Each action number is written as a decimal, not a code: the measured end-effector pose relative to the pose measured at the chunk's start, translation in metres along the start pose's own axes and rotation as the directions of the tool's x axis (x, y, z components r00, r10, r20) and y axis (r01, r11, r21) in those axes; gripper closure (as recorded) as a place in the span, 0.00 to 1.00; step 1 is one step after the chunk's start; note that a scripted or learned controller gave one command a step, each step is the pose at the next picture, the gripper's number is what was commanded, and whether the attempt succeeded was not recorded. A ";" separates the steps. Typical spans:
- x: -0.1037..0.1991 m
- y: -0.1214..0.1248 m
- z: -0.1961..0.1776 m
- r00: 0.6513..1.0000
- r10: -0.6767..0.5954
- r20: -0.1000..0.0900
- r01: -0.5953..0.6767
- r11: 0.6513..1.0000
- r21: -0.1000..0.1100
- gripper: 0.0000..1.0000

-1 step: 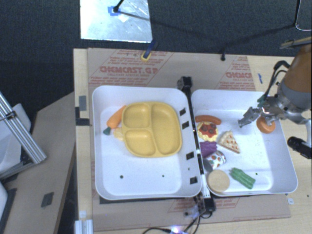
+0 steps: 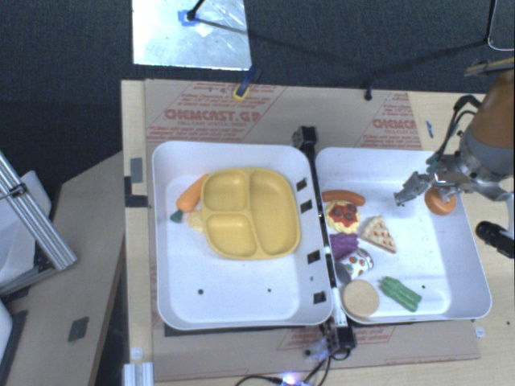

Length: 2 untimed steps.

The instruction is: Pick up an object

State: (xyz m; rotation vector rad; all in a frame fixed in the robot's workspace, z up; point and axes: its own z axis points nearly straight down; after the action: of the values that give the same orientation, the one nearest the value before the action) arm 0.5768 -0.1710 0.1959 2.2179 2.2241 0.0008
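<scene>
My gripper [image 2: 422,188] hangs over the upper right part of the right bin [image 2: 451,252], at the end of the grey arm with the orange band. An orange round piece [image 2: 441,203] lies just below and right of it, partly covered by the wrist. Further left in the same bin lie a sausage [image 2: 344,197], a small round pizza [image 2: 344,214], a pizza slice [image 2: 378,235], a purple piece [image 2: 344,244] and a spotted piece [image 2: 359,260]. A tan disc [image 2: 360,298] and a green pickle [image 2: 400,293] lie near the front edge. Nothing is visibly held.
The left bin [image 2: 185,296] holds a yellow divided plate [image 2: 245,213], with a carrot [image 2: 191,193] against its left rim. A black divider [image 2: 318,215] with clips runs between the bins. A dark part [image 2: 496,238] juts in at the right bin's right edge.
</scene>
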 end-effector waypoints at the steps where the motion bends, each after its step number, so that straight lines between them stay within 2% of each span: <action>1: -0.001 -0.007 0.056 1.000 0.001 0.000 -0.001 1.000 -0.001 0.00; 2: -0.001 -0.005 0.103 1.000 0.002 0.000 -0.002 1.000 -0.003 0.00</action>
State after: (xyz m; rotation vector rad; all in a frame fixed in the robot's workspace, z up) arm 0.5715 -0.1722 0.0928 2.2185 2.2206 0.0047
